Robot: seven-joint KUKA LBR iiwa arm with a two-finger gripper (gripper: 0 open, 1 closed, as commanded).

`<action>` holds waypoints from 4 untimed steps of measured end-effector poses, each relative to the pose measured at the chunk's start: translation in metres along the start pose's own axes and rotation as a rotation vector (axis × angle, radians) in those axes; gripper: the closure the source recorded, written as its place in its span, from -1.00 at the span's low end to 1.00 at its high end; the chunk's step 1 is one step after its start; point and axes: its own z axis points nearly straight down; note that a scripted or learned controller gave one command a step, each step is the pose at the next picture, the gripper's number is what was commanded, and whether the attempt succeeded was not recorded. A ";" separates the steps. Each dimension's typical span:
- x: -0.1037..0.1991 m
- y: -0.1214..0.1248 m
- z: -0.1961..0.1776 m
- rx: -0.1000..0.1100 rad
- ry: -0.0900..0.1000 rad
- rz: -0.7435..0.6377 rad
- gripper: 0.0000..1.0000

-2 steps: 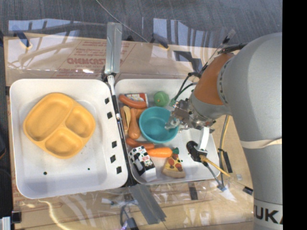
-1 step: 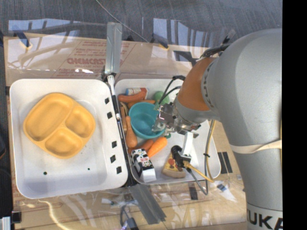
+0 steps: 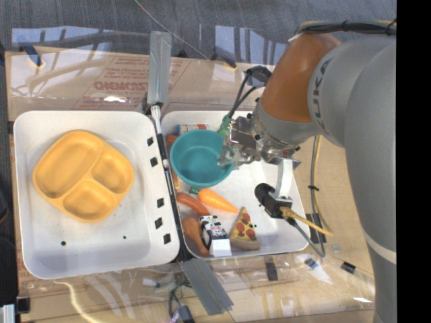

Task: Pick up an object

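A teal bowl (image 3: pixel 195 157) sits high at the left side of the right bin (image 3: pixel 300 237), its edge reaching over the bin's left wall. My gripper (image 3: pixel 227 152) is at the bowl's right rim, its fingers closed over the rim's edge. Below the bowl lie an orange carrot (image 3: pixel 219 199), a toy pizza slice (image 3: pixel 245 229), a brown sausage (image 3: pixel 194 233) and a white block (image 3: pixel 220 246).
A yellow divided plate (image 3: pixel 82 173) lies in the left bin (image 3: pixel 101 254). Small toys, partly hidden, lie behind the bowl at the right bin's far wall. A small black-and-white piece (image 3: pixel 212 226) sits between the sausage and the pizza slice.
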 end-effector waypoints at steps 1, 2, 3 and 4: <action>0.016 -0.068 0.043 0.012 -0.003 0.090 1.00; -0.020 -0.023 0.023 0.004 -0.002 0.147 1.00; -0.047 -0.049 0.040 0.009 -0.003 0.156 1.00; -0.060 -0.028 -0.053 0.000 -0.002 -0.214 1.00</action>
